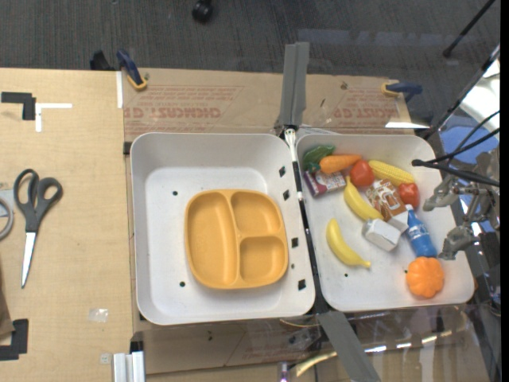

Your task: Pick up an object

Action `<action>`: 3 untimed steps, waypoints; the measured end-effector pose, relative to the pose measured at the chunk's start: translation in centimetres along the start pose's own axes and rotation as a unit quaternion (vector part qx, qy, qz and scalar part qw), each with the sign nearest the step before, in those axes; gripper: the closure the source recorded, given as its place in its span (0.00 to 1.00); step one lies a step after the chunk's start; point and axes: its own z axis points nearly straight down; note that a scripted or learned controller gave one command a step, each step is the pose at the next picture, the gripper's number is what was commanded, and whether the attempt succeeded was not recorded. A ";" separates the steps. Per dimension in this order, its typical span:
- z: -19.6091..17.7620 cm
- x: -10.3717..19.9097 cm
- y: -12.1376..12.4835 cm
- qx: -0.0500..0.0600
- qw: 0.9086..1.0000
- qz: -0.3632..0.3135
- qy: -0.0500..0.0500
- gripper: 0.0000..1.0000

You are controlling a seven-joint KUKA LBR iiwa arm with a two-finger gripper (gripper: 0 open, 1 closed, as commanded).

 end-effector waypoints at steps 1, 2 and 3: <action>11.0 -3.7 2.9 0.000 1.000 -0.015 0.000 0.00; 13.5 -10.2 9.5 0.000 1.000 -0.029 -0.003 0.00; 13.6 -13.1 11.3 0.001 0.999 0.049 -0.002 0.00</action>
